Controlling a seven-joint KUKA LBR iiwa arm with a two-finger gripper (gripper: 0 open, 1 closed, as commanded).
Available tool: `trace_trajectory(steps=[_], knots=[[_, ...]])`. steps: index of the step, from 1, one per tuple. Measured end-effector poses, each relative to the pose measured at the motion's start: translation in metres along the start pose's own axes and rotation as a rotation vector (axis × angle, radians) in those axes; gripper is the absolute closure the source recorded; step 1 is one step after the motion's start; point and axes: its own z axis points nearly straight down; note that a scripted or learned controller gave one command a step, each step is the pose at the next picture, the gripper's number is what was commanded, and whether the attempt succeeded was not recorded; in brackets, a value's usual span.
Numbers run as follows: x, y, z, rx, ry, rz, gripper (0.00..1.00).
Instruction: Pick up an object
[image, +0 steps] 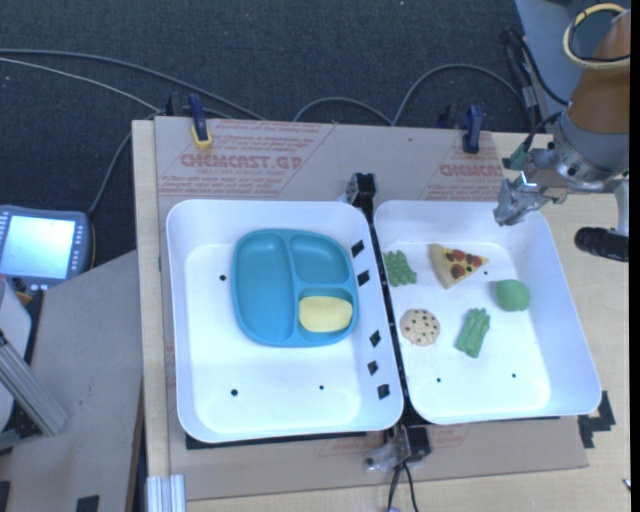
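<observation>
Triangular plastic pizza slice (457, 264): tip pointed toward nearby round speckled cookie (419, 327) | metal gripper (513, 207): seen beyond slice, finger state not discernible

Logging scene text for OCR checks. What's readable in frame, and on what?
"CHEMCAST G.P": red print on the brown board behind the left bin, clearest there.
The same red print repeats on the board behind the right bin, partly cut off, hard to read.
Smaller red lines beside both: too blurred to read.
Screen of the handheld unit: glare, nothing legible.
</observation>
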Motion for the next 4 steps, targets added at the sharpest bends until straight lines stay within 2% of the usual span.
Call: trace_trajectory(steps=[1, 2, 3, 4], knots=[[0.057, -0.013, 0.008, 0.001, 0.001, -0.001, 1.00], [0.108, -0.024, -0.005, -0.001, 0.001, -0.001, 1.00], [0.160, -0.051, -0.011, 0.001, 0.001, -0.001, 1.00], [0.211, -0.058, -0.013, 0.001, 0.000, -0.001, 1.00]])
